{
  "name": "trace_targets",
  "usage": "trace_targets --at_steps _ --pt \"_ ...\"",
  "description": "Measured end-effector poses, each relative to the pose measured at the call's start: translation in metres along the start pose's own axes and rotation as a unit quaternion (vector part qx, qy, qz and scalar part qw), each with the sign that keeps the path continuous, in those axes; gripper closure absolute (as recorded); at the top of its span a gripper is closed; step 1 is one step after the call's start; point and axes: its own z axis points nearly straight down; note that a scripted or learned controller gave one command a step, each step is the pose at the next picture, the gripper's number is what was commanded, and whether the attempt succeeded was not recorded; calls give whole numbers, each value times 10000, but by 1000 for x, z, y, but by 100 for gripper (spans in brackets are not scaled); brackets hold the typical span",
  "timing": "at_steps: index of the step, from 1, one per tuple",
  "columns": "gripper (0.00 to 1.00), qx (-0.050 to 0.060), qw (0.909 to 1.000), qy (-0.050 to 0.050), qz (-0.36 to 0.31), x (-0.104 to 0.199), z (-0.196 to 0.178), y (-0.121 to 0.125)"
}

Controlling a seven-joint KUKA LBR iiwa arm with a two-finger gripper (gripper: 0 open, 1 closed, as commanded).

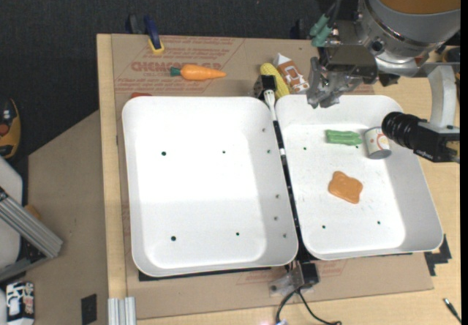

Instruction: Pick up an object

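Three candidate objects lie in the right bin [409, 243]: a green flat piece [341, 137] toward the far side, a small tin can [376, 143] on its side just beside it, and an orange bread-like lump [345, 187] nearer the middle. Left bin [139, 170]: bare white floor.

Camera view, step in hand: approach. The gripper [323, 96] hangs above the far edge of the right bin, near the green piece but apart from it. Nothing is lifted yet.

Next move, by my estimate: shift over a chosen object, most readily the green piece, then descend and close.

Pincer: nothing visible between the tips; how far open they stand, I cannot tell.

Outside the bins, on the cardboard: a toy carrot [199, 73] and a corn cob [272, 75].
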Motion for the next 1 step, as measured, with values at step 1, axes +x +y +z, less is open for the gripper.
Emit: trace_targets --at_steps 1 --pt "100 -19 10000 13 -16 68 -64 9"
